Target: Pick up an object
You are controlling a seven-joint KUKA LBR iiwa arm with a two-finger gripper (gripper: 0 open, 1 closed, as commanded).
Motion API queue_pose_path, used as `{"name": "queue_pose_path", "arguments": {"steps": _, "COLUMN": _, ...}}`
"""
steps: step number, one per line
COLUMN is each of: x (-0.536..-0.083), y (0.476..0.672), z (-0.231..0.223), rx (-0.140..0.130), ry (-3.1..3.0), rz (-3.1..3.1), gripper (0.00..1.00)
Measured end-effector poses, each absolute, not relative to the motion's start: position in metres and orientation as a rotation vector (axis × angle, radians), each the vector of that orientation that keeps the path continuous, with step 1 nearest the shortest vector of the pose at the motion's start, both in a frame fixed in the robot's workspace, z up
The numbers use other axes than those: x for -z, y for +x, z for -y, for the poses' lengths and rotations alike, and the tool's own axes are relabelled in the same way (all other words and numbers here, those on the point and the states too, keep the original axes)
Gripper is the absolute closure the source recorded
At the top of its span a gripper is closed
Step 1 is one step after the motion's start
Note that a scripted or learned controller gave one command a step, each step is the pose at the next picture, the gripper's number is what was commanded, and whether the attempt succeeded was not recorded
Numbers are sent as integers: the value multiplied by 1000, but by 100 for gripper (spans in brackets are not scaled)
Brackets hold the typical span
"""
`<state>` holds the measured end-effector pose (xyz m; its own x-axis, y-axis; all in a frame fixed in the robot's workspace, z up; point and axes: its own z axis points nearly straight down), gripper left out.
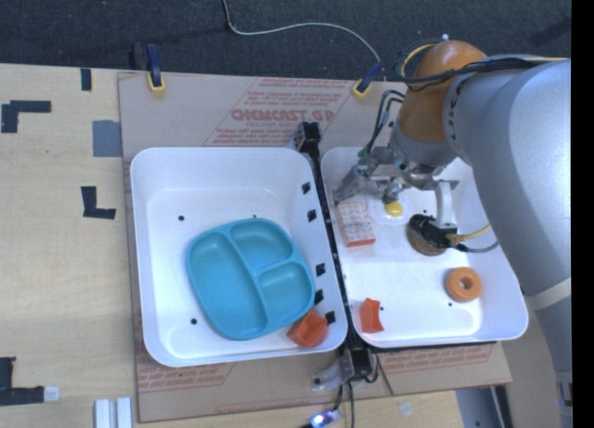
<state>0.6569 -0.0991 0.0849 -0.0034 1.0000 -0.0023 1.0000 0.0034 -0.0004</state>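
Blue divided plate (249, 276), white bins (148, 231), orange ring (462, 284), orange wedge (370, 316)

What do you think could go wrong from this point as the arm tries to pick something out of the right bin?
1. The gripper hangs over the far left of the right bin, with the small printed packet, a yellow piece and the dark round object all nearby. A descent could nudge one aside rather than grasp it.
2. The packet lies flat beside the divider, so the fingers may slide off it or bump the bin wall.
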Motion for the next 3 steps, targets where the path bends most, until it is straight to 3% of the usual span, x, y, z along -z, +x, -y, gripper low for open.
{"name": "queue_pose_path", "arguments": {"steps": 1, "x": -93, "y": 658, "z": 100, "rx": 4, "ry": 2213, "rz": -2223, "gripper": 100}}
{"name": "queue_pose_path", "arguments": {"steps": 3, "x": -196, "y": 666, "z": 94, "rx": 0, "ry": 2219, "rz": -2224, "gripper": 100}}
